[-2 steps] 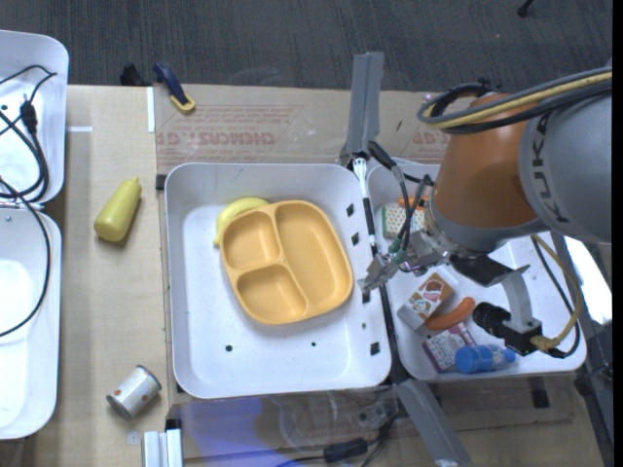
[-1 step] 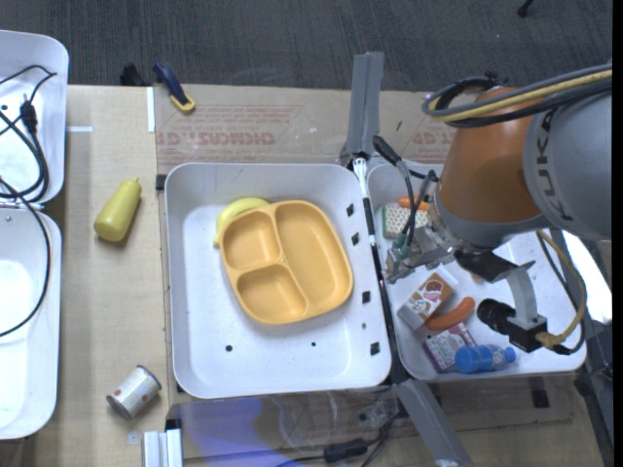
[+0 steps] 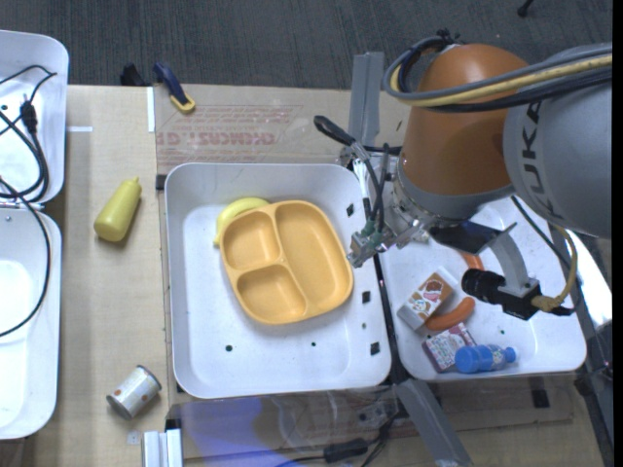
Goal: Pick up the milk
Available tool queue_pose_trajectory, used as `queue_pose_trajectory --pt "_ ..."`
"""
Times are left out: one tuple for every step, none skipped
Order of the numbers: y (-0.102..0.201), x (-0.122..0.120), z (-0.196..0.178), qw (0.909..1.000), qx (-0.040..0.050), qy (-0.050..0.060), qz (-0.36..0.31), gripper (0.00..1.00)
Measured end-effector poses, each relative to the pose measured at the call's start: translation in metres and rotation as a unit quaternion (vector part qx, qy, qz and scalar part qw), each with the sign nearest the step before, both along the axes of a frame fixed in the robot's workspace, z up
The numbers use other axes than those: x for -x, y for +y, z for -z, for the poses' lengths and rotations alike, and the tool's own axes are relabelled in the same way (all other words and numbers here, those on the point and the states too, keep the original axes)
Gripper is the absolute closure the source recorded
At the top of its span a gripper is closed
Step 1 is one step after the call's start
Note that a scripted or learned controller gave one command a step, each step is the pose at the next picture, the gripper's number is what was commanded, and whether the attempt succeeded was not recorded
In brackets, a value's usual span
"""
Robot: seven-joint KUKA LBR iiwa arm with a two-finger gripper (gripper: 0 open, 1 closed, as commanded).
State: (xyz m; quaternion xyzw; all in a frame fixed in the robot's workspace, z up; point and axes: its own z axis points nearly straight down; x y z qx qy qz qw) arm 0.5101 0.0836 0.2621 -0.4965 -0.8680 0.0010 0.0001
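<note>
Left shallow white plastic bin [image 3: 195, 358], rounded corners: smooth yellow three-compartment plastic plate [image 3: 285, 261], rounded and tilted; curved yellow banana [image 3: 237, 210] tucked partly under its upper left edge.

Right shallow white plastic bin [image 3: 565, 343]: small boxy milk carton [image 3: 427, 300], white with red and printed panels, lying near the bin's left side; glossy red-orange sausage-shaped piece [image 3: 454, 311] just beside it on the right; flat pink printed packet [image 3: 449, 347] below; small clear bottle with blue cap [image 3: 484, 358] lying on its side against the packet.

Grey arm with domed orange band [image 3: 465, 115], bundled black and yellow cables looped over the top. Two-finger metal gripper [image 3: 366, 241] over the divide between bins, up and left of the carton, apart from it; open or closed: cannot tell from this angle.

On the wooden bench [image 3: 117, 300], left of the bins: soft-looking yellow squeeze bottle [image 3: 118, 210], lying down; small cylindrical metal can [image 3: 133, 391] on its side, near the lower corner. Flat brown printed cardboard [image 3: 253, 129] behind the bins.
</note>
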Motion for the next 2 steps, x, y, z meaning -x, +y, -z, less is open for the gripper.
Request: queue_pose_trajectory --pt "0.007 0.032 0.003 0.9871 -0.0004 0.001 -0.16 1.0" --pt "0.053 0.011 -0.003 0.9939 0.0008 0.001 0.11 1.0"
